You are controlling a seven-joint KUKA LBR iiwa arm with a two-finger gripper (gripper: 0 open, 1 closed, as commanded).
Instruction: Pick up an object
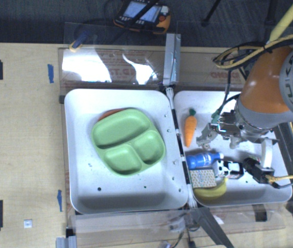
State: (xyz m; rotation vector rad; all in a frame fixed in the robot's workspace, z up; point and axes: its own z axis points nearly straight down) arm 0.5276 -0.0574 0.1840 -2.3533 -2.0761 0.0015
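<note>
- Arm (270,87), grey w/ orange band, reaches in from the right and ends over the right bin (283,190).
- Gripper (211,134) sits over the bin's left-centre part, just right of the carrot (189,129) and just up-frame of the blue can (203,160).
- Jaws: can't tell if wide or narrow from this angle. Nothing seen held between them.
- Can't tell whether the gripper touches the can or carrot; in frame it's close to both.
- Pickable objs are all along the right bin's left side, approx in a column:
- Carrot: orange w/ green top, lying lengthwise beside the divider between bins, green end toward the far wall.
- Blue can: on its side, below the carrot in frame.
- Dotted pad (203,178): pale, flat, speckled pattern, just below the can and touching or overlapping it.
- Banana (212,191): yellow, at the near-left corner, partly under the dotted pad.
- Left bin (79,138): holds a green plate (128,141) w/ 3 compartments, lying at a slant near the centre.
- A red-orange item (109,113) peeks out under the plate's far-left edge; too hidden to ID.
- Both bins rest side by side on the wooden surface (22,138), which carries bits of blue tape (50,72) and black corner marks.
- Clear sheet (110,66) w/ glare lies behind the left bin.
</note>
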